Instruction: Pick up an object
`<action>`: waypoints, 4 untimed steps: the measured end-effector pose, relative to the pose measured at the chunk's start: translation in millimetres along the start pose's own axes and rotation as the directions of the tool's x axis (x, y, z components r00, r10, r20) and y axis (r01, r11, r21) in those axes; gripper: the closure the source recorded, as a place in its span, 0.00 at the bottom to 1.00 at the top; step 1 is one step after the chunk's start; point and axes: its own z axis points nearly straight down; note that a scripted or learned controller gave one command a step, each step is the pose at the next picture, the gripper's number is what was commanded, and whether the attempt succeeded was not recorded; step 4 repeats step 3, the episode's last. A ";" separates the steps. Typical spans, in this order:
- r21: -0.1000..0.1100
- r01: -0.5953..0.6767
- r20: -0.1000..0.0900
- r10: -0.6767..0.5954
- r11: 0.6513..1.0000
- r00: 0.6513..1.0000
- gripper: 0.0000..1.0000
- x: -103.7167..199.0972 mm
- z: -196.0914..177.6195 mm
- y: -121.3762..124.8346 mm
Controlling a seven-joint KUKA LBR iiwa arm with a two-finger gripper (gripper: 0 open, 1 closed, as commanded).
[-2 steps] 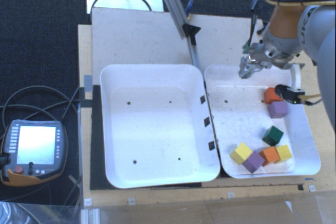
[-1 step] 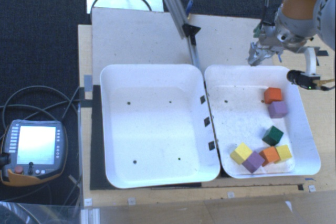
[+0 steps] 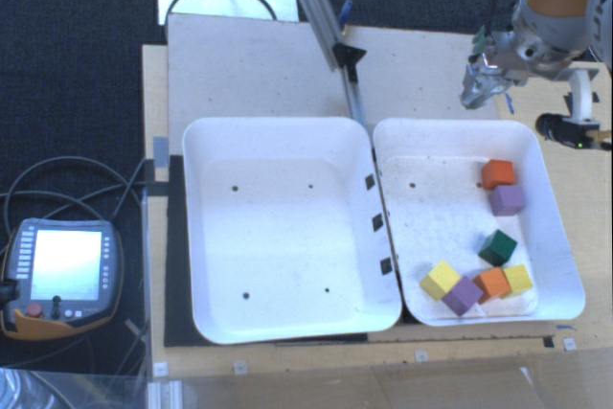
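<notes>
Above the far rim of the right-hand shallow white plastic bin (image 3: 551,172), the metal gripper (image 3: 477,89) hangs; whether its fingers are open or closed cannot be told. Nearest, toward the bin's near wall from it, sits the small orange foam cube (image 3: 497,173), touching a purple cube (image 3: 507,199). Five more blocks cluster by the near wall.

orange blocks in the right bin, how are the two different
The upper orange block sits near the far right of the right bin, touching a purple block just below it. The lower orange block lies in the near cluster, wedged between another purple block and a yellow block. The upper one lies nearer the gripper. Both are small orange cubes of similar size.
</notes>
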 end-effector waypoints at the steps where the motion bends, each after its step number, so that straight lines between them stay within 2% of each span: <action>1: 0.004 0.005 -0.002 -0.005 1.000 1.000 1.00 51.2 -1.6 0.0; 2: 0.006 0.004 -0.002 -0.004 1.000 1.000 1.00 96.9 9.9 -5.7; 3: 0.003 0.006 -0.003 -0.006 1.000 1.000 1.00 153.2 12.5 3.4; 4: 0.003 0.006 -0.003 -0.006 1.000 1.000 1.00 153.2 12.5 3.4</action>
